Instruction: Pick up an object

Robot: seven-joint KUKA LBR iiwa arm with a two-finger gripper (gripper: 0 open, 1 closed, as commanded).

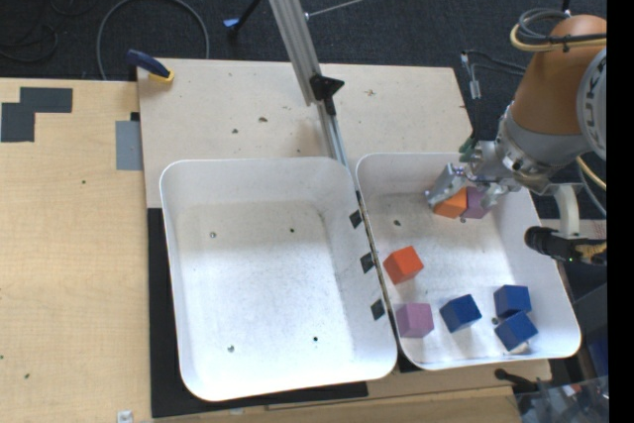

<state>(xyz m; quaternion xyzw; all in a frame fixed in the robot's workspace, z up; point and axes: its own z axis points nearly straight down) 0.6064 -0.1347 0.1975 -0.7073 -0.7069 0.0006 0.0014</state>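
At right of frame, we saw the gripper (462, 196) low over an orange block (452, 204) and pink block (476, 204), presumably for grasping; its state we could not tell.

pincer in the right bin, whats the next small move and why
Probably a short, straight lift. The pincer sits low in the right bin, right at an orange block and a purple block. Whether either is truly between its tips is unclear, and a small rise would show that.
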